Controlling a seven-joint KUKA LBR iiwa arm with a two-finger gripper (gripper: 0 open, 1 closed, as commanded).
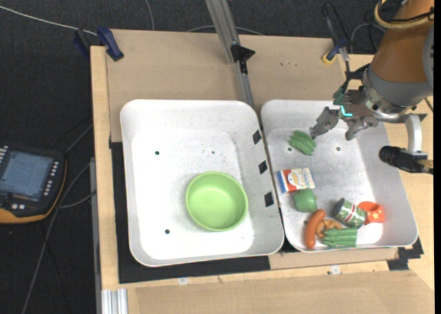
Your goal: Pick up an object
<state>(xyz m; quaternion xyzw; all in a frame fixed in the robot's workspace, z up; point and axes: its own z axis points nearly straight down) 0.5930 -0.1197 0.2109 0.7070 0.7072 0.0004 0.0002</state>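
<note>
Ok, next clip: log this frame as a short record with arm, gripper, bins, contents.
arm: reaches in from the right, over the right bin
gripper: open, above the bin floor, holding nothing
nearest item: green ridged item, just left of the gripper
left bin: green bowl
right bin front: small carton, can, sausage

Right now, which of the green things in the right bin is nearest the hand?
The ridged green piece lying alone in the upper part of the right bin, just left of the hand. The other green items cluster at the lower edge.

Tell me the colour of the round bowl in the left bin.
Light green bowl, seen best in the camera view.
</note>
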